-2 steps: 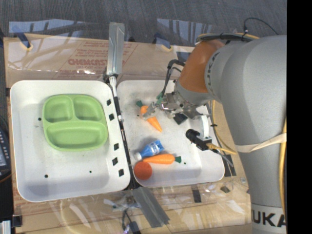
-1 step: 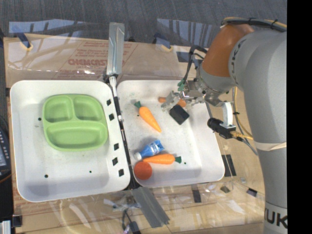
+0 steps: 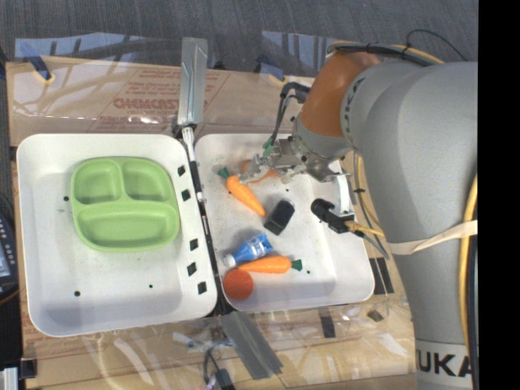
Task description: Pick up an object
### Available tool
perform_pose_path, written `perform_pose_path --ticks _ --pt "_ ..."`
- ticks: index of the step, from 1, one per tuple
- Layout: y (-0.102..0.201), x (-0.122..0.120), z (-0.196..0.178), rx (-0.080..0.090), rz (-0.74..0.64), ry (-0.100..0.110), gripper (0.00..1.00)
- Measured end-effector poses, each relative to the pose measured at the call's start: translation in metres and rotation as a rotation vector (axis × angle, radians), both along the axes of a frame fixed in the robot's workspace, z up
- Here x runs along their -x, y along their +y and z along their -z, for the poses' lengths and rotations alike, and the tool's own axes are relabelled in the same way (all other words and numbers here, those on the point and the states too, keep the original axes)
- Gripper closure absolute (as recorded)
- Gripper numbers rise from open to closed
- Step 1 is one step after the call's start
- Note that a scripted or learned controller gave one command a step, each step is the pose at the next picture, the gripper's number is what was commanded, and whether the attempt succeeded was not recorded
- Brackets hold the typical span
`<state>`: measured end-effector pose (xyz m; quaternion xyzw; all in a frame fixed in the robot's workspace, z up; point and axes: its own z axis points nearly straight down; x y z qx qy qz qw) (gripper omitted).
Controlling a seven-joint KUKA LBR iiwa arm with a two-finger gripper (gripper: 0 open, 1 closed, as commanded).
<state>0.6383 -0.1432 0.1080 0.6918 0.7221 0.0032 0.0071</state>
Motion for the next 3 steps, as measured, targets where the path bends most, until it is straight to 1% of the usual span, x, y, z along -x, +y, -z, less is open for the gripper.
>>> perform_pose_path --ticks 1,2,3 --pt "0.042 0.033 0.019 -0.006 0.032 0.020 0.00" --pt "0.042 0.034 0.014 -0.007 0.028 0.028 1.00" --pt "0.060 -0.013 -0.077 -0.007 -0.010 0.045 1.00"
